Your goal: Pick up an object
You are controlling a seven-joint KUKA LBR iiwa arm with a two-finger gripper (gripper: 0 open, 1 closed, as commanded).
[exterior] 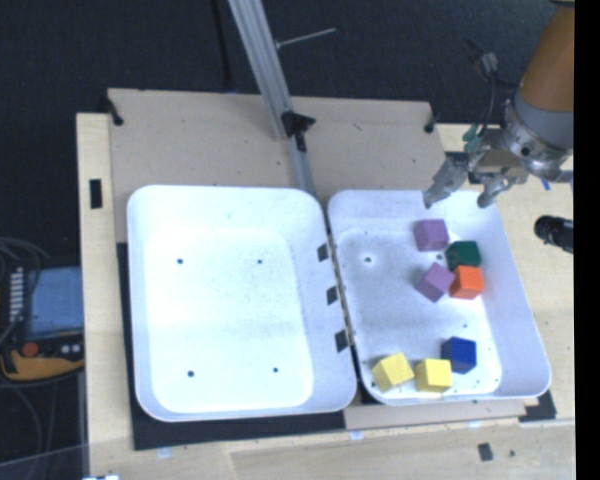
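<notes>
Purple block seemingly just below tool

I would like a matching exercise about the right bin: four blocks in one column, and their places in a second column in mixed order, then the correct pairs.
Blocks:
1. green block
2. blue block
3. orange block
4. yellow blocks

Places:
A. along the bin's near edge
B. touching the green block, on its near side
C. beside the upper purple block
D. just right of the yellow pair

Pairs: 1-C, 2-D, 3-B, 4-A
</notes>
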